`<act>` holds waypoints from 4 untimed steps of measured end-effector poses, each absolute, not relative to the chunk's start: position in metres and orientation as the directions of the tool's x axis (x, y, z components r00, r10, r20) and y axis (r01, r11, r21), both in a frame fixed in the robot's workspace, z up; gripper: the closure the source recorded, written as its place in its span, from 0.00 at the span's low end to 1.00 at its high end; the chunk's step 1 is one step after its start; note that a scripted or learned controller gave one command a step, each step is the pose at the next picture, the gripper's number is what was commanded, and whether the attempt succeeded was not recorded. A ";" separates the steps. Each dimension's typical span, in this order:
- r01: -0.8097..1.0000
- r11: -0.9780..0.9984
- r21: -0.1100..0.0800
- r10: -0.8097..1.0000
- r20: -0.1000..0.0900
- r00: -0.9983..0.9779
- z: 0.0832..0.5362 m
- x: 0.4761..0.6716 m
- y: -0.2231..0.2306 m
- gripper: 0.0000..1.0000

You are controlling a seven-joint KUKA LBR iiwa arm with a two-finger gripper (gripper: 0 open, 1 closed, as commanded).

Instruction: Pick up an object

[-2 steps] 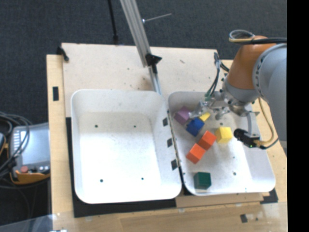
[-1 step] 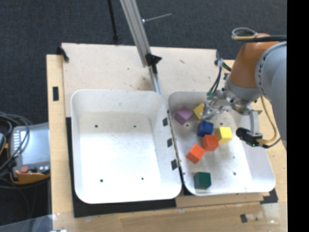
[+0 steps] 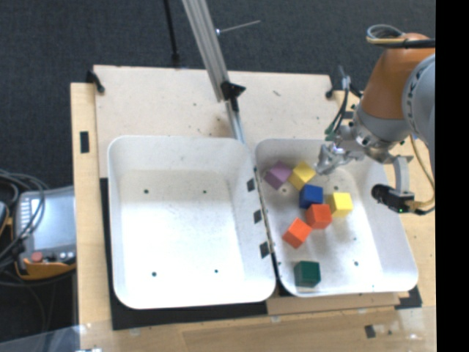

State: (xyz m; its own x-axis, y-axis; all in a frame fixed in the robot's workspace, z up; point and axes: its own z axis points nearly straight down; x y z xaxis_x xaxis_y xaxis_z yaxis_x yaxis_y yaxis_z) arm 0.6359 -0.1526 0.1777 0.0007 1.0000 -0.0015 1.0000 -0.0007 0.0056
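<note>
Robot arm reaching into the right bin (image 3: 381, 270) of coloured blocks.

The jaws (image 3: 325, 161) hang just above a yellow block (image 3: 302, 175), beside a purple block (image 3: 278, 175); whether they are apart or together cannot be told. Blue, red, orange and green blocks lie nearby.

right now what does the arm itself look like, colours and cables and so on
The arm is grey with a rounded orange band above the wrist. Thin green and dark cables run down its side toward the small metallic gripper. A pale cable loops over the top, and a black fitting hangs off a grey bracket below.
</note>
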 end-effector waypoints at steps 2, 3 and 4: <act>1.000 0.004 0.003 1.000 -0.001 -0.004 0.244 0.645 -0.162 1.00; 1.000 0.006 0.000 1.000 0.000 -0.006 0.238 0.633 -0.104 1.00; 1.000 0.006 0.000 1.000 0.000 -0.006 0.232 0.619 -0.050 1.00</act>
State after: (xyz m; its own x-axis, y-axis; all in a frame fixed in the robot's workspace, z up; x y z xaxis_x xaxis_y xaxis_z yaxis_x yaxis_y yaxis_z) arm 0.6191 -0.0505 0.2320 -0.0061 1.0000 0.0003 1.0000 0.0061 -0.0002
